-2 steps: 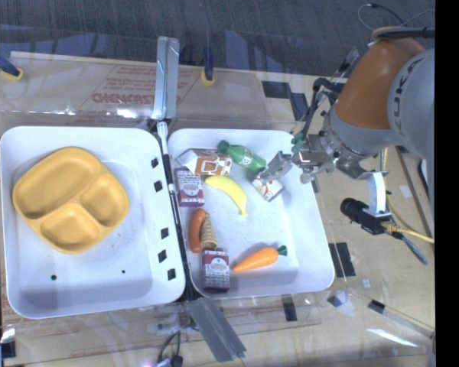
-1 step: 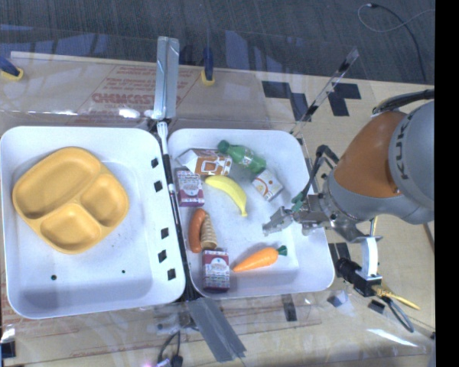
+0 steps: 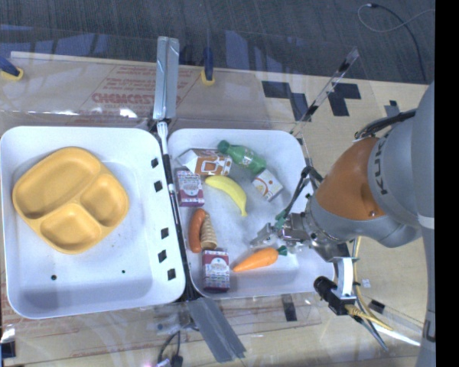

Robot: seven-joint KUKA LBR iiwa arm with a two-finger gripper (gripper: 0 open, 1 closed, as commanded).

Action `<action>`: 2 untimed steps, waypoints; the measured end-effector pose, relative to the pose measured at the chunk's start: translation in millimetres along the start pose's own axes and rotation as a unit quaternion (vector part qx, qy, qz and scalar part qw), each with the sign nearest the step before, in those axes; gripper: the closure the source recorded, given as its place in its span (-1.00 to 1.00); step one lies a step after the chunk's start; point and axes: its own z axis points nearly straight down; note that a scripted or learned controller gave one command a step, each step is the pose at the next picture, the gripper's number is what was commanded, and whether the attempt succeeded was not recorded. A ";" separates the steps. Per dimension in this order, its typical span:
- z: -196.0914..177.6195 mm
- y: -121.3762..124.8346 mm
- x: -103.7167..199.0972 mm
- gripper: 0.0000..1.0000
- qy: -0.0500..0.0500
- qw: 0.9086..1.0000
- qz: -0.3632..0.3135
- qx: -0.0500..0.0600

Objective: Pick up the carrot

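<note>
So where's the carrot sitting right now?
The orange tapered carrot lies in the right-hand shallow white bin, near its front right corner, just right of a small dark red carton and directly beside the arm's tool.

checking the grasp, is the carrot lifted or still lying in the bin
Lying in the bin. The carrot rests flat on the right bin's floor near its front wall, with the end effector just above its thick end.
</note>
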 end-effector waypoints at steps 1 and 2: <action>-9.1 -0.6 0.0 1.00 0.000 1.000 -0.002 0.001; -114.5 66.7 24.5 1.00 -0.001 1.000 -0.026 -0.002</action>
